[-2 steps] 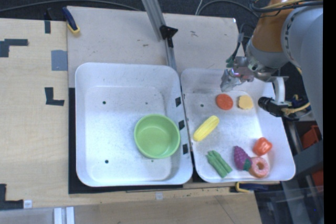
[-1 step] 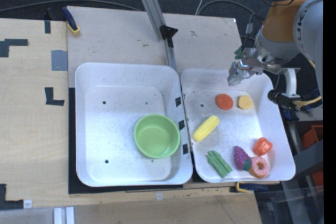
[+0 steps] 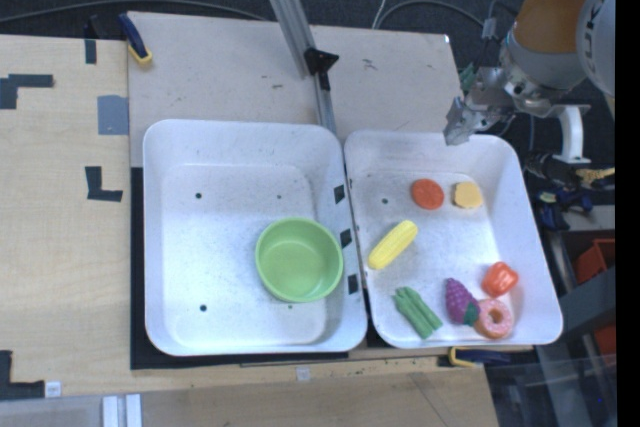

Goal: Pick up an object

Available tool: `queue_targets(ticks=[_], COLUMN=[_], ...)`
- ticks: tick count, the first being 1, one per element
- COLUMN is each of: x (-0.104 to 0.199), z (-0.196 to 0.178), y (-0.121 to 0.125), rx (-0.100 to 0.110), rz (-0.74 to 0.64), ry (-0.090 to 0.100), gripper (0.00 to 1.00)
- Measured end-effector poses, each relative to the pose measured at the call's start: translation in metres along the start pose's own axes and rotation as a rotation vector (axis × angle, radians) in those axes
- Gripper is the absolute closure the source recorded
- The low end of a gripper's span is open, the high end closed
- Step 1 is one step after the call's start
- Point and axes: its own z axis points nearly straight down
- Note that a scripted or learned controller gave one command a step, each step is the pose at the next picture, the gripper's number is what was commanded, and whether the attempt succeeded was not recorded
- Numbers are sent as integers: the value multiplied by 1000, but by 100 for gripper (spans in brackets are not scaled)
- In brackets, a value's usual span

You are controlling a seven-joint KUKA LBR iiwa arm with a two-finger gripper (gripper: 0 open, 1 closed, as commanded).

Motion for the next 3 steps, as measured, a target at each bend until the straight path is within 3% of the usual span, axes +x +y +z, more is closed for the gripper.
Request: queue_targets(ticks=[1,3], x=[0,98], z=[-21,3], y=[1,-32], rx=[3,7], rz=[1,-3], ry=[1,2], gripper=[100,100])
